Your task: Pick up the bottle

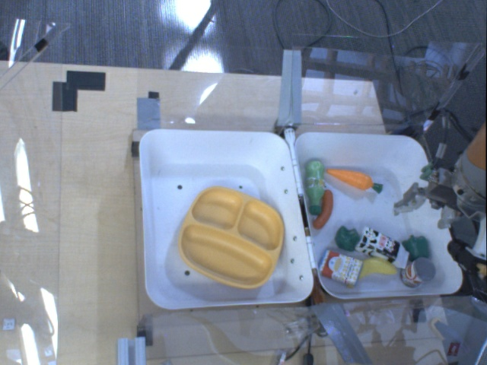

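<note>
Approach stage, nothing grasped yet. Green bottle (315,179) lying in the right bin (396,144), hard against the left wall, just beside the divider between the two bins, toward the far left corner. Directly below it, touching or nearly so, a red chili-like piece (323,208); to its right, an orange carrot (351,179) with its blunt end close to the bottle's upper part.

End effector (421,198) hovering at the bin's right side, well apart from the bottle, fingers spread wide with nothing between them. Grey arm entering from the right edge of the bin.

Along the near edge of the right bin: a dark green toy (347,239), a black-and-white spotted box (378,244), a small printed carton (342,268), a yellow banana-like piece (378,268), another dark green piece (415,245) and a small can (417,272) by the near right corner. In the left bin (156,204), a yellow divided tray (230,236).

Next move, as a judgement: travel left across the bin, over the carrot, to a point above the bottle; then rotation so the fingers straddle the bottle's narrow width rather than its length. Little room on the wall side, so one finger likely to scrape the wall or divider; chili and carrot crowding the other side and liable to be nudged or caught instead.
</note>
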`<move>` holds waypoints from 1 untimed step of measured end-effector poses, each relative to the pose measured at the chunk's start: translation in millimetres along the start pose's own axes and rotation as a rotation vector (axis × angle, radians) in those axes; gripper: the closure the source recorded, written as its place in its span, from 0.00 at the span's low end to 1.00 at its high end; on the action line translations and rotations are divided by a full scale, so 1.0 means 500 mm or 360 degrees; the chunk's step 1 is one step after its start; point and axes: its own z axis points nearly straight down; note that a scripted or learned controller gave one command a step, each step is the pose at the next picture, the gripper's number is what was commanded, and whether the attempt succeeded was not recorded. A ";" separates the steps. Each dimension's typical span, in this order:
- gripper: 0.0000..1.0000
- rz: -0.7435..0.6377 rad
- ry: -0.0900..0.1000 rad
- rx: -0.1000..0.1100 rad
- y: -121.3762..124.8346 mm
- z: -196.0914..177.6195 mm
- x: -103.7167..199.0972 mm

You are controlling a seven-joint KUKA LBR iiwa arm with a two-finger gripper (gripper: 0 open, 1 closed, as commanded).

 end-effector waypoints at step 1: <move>0.00 -0.0310 0.0001 -0.0007 0.013 0.179 0.039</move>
